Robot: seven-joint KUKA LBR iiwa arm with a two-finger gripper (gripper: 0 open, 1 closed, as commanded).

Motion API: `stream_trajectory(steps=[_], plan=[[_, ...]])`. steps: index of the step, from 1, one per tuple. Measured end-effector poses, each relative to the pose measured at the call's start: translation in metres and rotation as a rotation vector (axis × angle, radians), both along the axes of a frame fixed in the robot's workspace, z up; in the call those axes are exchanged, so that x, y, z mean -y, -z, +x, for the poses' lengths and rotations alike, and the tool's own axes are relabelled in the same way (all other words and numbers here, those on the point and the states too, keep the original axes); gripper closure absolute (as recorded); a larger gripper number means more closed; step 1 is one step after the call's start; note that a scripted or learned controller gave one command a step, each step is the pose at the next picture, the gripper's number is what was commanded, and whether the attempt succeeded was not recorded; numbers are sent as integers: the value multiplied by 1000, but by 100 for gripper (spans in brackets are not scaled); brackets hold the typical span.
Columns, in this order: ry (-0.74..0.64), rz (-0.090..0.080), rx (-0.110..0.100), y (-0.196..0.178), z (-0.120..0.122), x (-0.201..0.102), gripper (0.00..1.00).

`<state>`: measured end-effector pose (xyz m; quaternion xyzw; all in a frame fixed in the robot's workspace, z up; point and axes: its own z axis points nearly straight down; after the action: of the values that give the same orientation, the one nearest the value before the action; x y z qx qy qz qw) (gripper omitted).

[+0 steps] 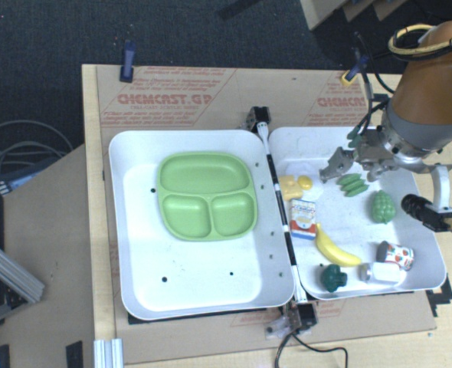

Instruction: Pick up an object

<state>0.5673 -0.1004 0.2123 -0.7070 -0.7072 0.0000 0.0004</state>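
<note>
My gripper (356, 167) hangs over the back of the right bin (433, 267), its fingers spread open with nothing between them. Just in front of it a small green pea pod (352, 184) lies on the bin floor. A bumpy green fruit (381, 207) sits to the pod's right. Toward the divider lie a yellow toy (295, 185) and a small carton (303, 218). Nearer the front are a banana (335, 251), a dark green broccoli piece (332, 277), a red-and-white can (396, 256) and a white block (383, 273).
The left bin (134, 228) holds a light green divided plate (207, 195). A black rail (278, 205) separates the two bins. A black cylindrical part (424, 210) of the arm sticks out over the right bin's right side.
</note>
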Motion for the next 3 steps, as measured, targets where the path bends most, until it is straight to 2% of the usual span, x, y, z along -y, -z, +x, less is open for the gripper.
stream_trajectory(steps=[1,2,3], plan=[[1,-1,1,114,-43,14,0],[0,1,6,125,-86,6,0],[2,0,1,118,-88,6,100]])
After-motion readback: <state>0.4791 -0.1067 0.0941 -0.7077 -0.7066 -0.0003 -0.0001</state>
